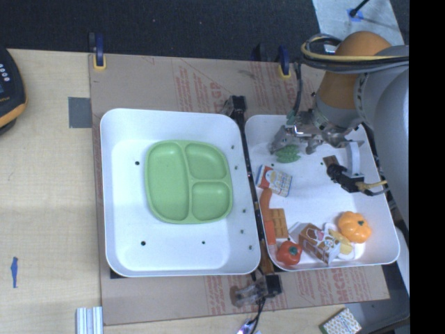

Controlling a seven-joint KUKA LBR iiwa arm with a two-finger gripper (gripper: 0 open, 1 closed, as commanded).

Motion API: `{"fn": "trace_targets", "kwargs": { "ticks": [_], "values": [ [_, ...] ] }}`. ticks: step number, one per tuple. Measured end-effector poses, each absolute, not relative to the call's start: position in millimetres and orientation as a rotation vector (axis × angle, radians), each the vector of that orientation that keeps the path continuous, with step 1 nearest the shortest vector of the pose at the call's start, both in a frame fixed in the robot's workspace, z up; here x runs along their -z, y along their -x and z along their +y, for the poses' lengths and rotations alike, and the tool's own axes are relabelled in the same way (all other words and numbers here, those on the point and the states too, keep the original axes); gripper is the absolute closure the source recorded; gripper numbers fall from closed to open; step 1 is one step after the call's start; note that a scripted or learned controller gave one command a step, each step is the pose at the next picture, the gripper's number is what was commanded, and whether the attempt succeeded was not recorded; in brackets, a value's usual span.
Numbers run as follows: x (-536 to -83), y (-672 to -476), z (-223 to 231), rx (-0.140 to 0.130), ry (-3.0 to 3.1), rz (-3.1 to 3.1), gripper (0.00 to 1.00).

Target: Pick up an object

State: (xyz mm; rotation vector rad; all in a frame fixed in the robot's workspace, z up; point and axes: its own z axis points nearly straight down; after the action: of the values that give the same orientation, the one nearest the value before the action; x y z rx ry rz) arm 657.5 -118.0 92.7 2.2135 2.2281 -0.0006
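Green object (286, 154), orientation unclear, beneath gripper (295, 139)

The setting reads as a robotics laboratory test bench. A grey arm (386, 96) with an orange band reaches over two white bins (122, 186) set side by side on a cardboard sheet (181, 82). That sheet is fixed to the wooden bench (42, 186) with blue clamps (98, 51). Toy food items lie in the bin below the gripper (295, 139), including a plastic orange (353, 227) and tomato (288, 253).
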Motion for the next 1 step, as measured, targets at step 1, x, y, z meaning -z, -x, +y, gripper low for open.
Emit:
{"fn": "trace_targets", "kwargs": {
  "ticks": [1],
  "values": [
    [-92.1, -656.2, -109.9, 0.004, -2.216, 2.231, 0.00]
  ]
}}
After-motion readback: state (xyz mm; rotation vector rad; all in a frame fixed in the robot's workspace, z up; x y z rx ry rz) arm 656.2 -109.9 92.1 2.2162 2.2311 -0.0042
